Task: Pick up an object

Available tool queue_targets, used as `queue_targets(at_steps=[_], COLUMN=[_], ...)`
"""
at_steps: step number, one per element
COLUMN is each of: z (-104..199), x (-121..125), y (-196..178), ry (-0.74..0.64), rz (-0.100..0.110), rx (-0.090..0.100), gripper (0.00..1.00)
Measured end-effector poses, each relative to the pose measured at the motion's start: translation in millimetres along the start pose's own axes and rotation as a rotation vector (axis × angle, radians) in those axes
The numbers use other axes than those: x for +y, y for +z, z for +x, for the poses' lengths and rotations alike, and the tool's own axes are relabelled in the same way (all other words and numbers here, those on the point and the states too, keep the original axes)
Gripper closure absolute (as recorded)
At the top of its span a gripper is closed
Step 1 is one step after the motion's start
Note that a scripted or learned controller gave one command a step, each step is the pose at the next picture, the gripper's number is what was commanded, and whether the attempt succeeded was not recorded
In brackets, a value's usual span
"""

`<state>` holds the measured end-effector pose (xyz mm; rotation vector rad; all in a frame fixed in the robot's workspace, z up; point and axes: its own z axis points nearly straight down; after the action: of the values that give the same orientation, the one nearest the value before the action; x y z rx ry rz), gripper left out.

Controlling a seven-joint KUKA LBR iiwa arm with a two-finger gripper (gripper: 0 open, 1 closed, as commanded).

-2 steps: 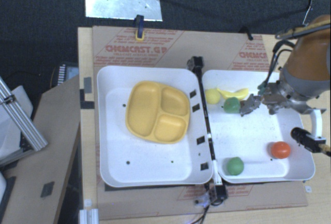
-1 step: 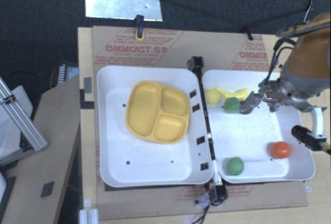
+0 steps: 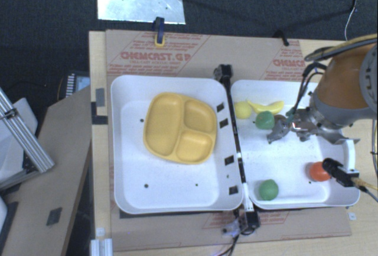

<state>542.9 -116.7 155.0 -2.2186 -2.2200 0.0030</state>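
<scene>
The surface (image 3: pixel 195 51) carries 2 white bins side by side, and the arm (image 3: pixel 348 86) reaches over the right bin (image 3: pixel 289 181) from the right edge. The left bin (image 3: pixel 130 190), well to the left of the end effector (image 3: pixel 277 130), holds 1 yellow divided plate (image 3: pixel 179 128) with 3 compartments. The end effector sits low over the right bin's upper half; whether it is released or clenched cannot be told, since its tip is small and partly blurred. Just to its upper left lies a yellow banana-shaped toy (image 3: pixel 266 106), long axis running roughly left to right, its tapered end pointing right towards the arm. A yellow ball (image 3: pixel 243 110) rests further left of that, near the divider. A green ball (image 3: pixel 264 120) lies just beside the end effector on its left, apparently touching or nearly so. Another green ball (image 3: pixel 269 189) sits below it, and an orange ball (image 3: pixel 319 172) lies to its lower right.
</scene>
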Motion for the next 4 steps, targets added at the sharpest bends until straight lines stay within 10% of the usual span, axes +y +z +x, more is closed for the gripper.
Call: queue_targets(at_steps=[2,3,4], z=[-2,-2,-4], x=[-8,-7,-10], y=[71,60,17], ry=[0.0,0.001,0.001], rz=[-0.003,-0.006,-0.007], rx=[0.0,-0.001,-0.002], gripper=[0.0,1.0,1.0])
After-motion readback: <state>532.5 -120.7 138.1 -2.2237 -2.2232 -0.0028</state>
